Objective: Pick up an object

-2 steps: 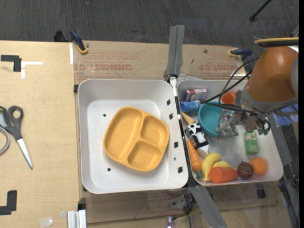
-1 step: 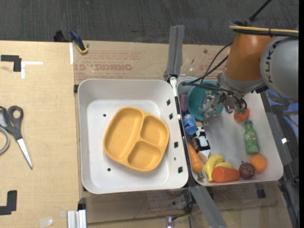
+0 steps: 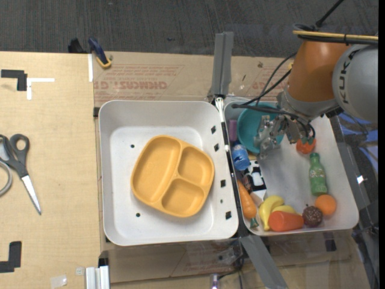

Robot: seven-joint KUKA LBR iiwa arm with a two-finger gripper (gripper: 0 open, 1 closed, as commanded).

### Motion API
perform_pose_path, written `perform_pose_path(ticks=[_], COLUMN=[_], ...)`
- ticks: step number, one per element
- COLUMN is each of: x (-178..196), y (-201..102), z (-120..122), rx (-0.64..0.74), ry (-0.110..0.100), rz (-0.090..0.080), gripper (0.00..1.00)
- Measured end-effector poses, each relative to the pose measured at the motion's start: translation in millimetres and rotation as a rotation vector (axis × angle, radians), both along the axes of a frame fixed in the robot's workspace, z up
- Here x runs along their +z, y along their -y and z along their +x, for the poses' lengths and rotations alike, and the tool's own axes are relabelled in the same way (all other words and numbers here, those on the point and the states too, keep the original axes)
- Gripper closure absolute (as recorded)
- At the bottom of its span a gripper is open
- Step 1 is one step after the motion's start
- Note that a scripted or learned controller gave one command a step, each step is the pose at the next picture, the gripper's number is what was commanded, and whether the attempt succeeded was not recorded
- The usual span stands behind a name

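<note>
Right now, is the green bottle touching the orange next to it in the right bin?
Touching, as far as the camera view shows: the green bottle's lower end meets the top of the orange with no white bin floor visible between them.

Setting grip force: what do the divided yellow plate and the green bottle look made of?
Divided yellow plate: looks like moulded plastic, matte, with even colour and soft rounded rims. Green bottle: probably glossy plastic, a toy by its look; it is too small to be sure.
</note>
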State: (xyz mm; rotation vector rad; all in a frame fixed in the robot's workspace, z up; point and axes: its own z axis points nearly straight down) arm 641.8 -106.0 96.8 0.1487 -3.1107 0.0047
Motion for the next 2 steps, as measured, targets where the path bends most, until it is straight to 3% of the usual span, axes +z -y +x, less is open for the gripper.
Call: perform_pose_path(ticks=[1, 2], x=[168, 53], y=[21, 0], z=[13, -28], rx=[-0.159, -0.318], ry=[0.034, 0.029], rz=[0.002, 0.000], gripper=[1.00, 1.00])
